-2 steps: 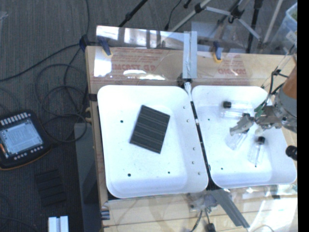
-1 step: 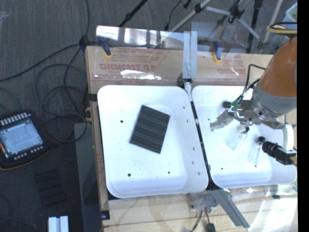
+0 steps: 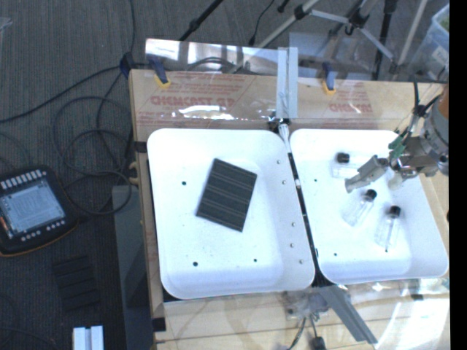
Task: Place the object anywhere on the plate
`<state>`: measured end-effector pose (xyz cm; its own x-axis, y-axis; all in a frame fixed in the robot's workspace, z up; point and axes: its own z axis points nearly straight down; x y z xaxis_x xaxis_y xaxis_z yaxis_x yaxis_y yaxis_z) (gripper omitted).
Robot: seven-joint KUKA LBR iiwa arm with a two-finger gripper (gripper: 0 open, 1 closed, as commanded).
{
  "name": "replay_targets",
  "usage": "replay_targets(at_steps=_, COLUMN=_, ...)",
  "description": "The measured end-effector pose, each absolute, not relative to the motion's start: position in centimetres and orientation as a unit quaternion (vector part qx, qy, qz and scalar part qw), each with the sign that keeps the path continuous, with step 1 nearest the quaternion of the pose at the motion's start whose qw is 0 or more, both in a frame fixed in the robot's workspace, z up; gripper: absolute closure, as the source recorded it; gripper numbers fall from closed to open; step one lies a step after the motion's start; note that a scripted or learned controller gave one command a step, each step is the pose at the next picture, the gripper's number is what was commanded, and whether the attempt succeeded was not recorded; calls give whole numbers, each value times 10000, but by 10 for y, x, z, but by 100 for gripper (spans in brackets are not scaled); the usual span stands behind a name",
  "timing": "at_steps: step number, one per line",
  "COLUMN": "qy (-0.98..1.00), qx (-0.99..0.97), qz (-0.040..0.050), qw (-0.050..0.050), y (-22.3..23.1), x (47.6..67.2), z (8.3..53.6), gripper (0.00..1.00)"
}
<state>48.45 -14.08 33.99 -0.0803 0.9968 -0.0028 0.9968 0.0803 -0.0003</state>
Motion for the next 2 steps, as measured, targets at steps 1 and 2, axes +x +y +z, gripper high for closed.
replay_targets(at_steps=1, qy=7348, qx=6783, qz=-14, qw=8, y=-141, x=484, z=340, gripper=0)
replay_targets(at_steps=2, qy=7348, qx=6783, qz=-14, qw=8, y=-141, x=484, z=340, gripper=0)
